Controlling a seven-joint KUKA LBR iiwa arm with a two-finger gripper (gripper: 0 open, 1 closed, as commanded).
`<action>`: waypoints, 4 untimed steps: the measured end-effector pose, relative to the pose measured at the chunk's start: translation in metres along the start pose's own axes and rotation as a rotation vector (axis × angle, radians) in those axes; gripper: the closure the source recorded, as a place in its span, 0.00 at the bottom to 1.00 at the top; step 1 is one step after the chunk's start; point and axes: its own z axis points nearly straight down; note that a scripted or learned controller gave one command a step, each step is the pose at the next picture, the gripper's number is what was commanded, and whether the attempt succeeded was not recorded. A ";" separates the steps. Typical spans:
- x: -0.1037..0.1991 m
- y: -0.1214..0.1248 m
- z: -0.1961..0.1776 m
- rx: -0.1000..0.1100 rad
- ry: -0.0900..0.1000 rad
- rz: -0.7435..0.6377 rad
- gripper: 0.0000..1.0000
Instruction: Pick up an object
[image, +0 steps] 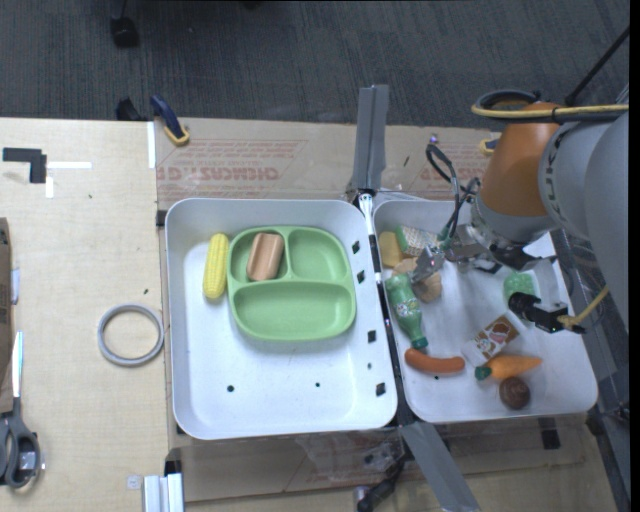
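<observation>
The gripper (432, 262) hangs low in the right bin (560, 395), at the cluttered top-left corner, just over a tan lump (428, 288) beside the green bottle (405, 308). How its hand stands and whether it grips anything, I cannot tell (too small and tangled). To do well, it should settle squarely on one item, clear of the neighbours, before lifting.
</observation>
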 end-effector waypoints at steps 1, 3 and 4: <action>0.000 0.000 0.000 0.000 0.000 0.000 0.00; -0.040 0.016 -0.017 0.028 0.016 -0.143 0.00; -0.008 0.006 0.001 0.003 0.004 -0.201 0.00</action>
